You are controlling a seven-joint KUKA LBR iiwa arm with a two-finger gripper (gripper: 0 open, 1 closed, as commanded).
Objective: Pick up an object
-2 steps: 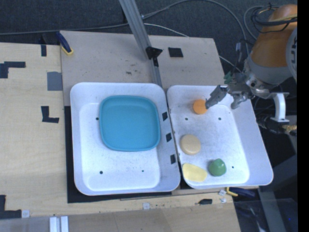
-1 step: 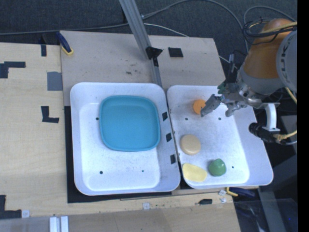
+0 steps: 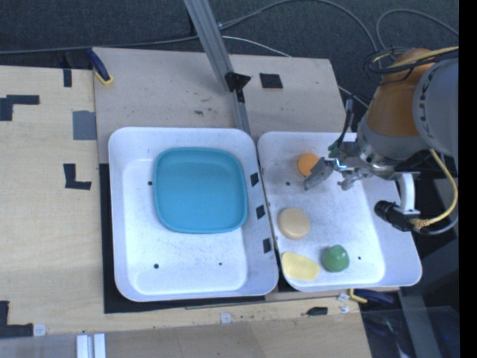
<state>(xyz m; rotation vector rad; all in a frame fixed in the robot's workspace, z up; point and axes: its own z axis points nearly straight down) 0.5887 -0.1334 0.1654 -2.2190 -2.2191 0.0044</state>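
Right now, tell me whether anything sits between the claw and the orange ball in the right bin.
Nothing visible does. The claw hangs right beside the orange ball in the right bin. The beige disc, yellow piece and green ball lie nearer the camera, off that path.

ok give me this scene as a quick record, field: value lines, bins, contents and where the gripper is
left bin: holds a blue plate
right bin: holds four small things
orange ball: far end, beside the gripper
beige round piece: middle
yellow piece: near edge, left
green ball: near edge, right of the yellow piece
gripper: over the right bin's far end, fingers spread, nothing between them
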